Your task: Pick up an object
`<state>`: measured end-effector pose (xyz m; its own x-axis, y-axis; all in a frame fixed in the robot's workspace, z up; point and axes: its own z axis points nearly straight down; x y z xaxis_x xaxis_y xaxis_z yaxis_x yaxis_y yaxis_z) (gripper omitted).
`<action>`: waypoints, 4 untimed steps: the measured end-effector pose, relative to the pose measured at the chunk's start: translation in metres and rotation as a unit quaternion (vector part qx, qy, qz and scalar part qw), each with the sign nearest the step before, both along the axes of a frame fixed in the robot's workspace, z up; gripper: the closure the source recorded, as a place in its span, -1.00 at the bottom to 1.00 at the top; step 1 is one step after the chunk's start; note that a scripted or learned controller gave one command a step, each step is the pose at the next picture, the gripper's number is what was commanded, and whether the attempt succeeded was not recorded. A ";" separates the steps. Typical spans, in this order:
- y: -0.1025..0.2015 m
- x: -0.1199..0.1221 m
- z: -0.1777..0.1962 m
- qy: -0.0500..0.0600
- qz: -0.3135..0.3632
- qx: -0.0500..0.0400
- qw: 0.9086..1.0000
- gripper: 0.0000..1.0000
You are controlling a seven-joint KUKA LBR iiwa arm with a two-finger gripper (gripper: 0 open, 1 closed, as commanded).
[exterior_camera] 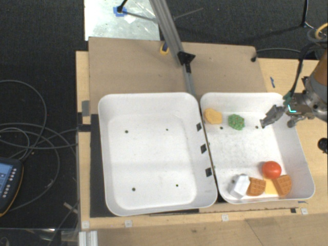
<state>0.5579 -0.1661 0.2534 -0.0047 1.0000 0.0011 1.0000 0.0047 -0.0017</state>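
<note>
Two bins, right holds tomato, broccoli

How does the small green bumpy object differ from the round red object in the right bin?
The small green bumpy object lies at the far side of the right white bin, standing apart; the round red object lies near the front, touching an orange waffle-like piece. The green one looks smaller and rougher; the red one looks smooth. Both are rounded.
</note>
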 end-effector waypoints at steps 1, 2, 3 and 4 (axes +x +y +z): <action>0.000 0.001 0.002 -0.002 -0.001 0.000 1.000 -1.00; -0.009 -0.001 -0.056 0.001 -0.002 0.000 1.000 -1.00; -0.013 0.008 -0.110 0.001 -0.002 0.000 1.000 -1.00; -0.012 0.007 -0.162 0.001 -0.002 0.000 1.000 -1.00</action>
